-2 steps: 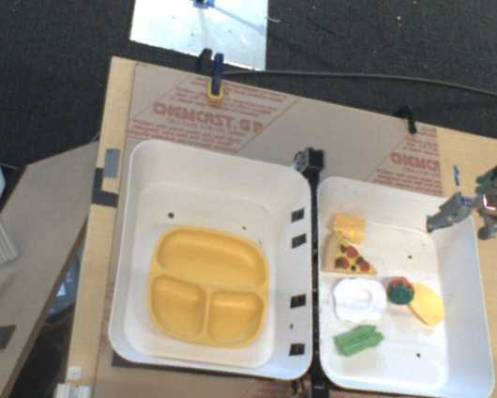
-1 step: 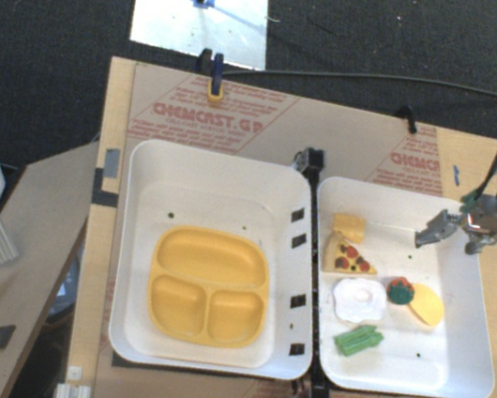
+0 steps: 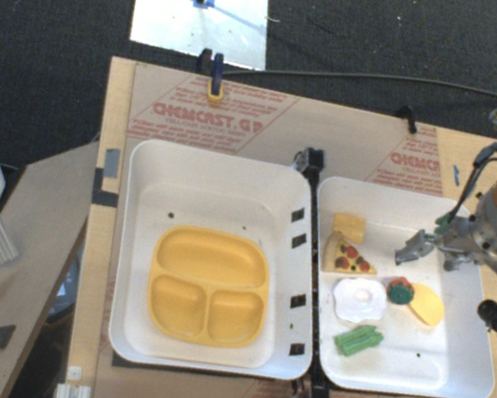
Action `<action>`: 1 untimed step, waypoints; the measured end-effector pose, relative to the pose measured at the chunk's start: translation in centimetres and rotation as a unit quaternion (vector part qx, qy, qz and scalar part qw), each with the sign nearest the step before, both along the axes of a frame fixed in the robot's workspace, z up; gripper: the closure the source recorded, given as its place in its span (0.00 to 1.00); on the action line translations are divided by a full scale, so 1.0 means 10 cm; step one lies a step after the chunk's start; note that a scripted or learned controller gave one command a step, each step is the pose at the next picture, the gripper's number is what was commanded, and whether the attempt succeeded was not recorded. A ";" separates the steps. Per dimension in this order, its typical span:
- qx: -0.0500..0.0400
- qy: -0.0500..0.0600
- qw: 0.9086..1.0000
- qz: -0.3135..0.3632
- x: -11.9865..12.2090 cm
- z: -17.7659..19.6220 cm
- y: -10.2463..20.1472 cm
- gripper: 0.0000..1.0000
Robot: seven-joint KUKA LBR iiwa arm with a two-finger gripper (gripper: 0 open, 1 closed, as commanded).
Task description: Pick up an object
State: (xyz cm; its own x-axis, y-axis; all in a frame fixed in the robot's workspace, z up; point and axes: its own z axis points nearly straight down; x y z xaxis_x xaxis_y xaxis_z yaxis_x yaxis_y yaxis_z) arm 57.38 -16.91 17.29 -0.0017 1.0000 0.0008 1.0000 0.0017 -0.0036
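Camera view shows toy food lying in the right bin (image 3: 474,376): a pizza slice (image 3: 349,258), cheese block (image 3: 349,226), fried egg (image 3: 359,299), tomato (image 3: 400,291), yellow wedge (image 3: 427,307) and green pod (image 3: 358,339). My gripper (image 3: 439,244) hovers above them, fingers spread, pinching nothing. A yellow divided plate (image 3: 210,284) sits in the left bin (image 3: 151,186).

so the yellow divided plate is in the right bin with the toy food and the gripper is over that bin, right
Not quite. The camera view shows the yellow divided plate alone in the left bin. The toy food, such as the pizza slice and green piece, lies in the right bin, and the gripper is over that bin.
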 end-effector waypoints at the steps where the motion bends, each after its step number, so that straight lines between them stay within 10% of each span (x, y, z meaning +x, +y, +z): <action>1: -0.001 -0.002 1.000 0.000 0.10 -0.48 -0.02 0.00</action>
State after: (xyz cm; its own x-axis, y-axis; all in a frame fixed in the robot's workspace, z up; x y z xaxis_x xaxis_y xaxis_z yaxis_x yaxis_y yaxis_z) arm 58.42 -17.07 12.52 -0.0019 1.0000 -0.0002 1.0000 0.0019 0.0007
